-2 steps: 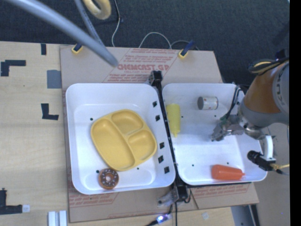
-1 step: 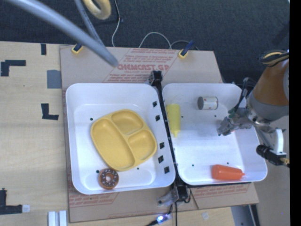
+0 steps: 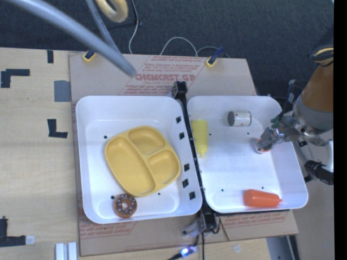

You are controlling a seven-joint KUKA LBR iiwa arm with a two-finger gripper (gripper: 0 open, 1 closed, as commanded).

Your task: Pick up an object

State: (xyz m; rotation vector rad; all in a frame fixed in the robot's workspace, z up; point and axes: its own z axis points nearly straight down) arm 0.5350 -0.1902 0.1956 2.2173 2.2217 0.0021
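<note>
My gripper (image 3: 267,143) is low over the right side of the right bin (image 3: 238,196), reaching in from the right. A small reddish patch shows just under its tip; I cannot tell what it is. A grey cylinder (image 3: 239,118) lies on its side up and left of the gripper, apart from it. A yellow elongated object (image 3: 200,136) lies against the bin's left wall. An orange carrot-like object (image 3: 262,198) rests near the front right corner.
The left bin (image 3: 89,145) holds a yellow divided plate (image 3: 142,158) and a chocolate donut (image 3: 125,205) at its front. A black divider (image 3: 186,145) runs between the bins. Grey tubes (image 3: 65,20) cross the upper left above the bench.
</note>
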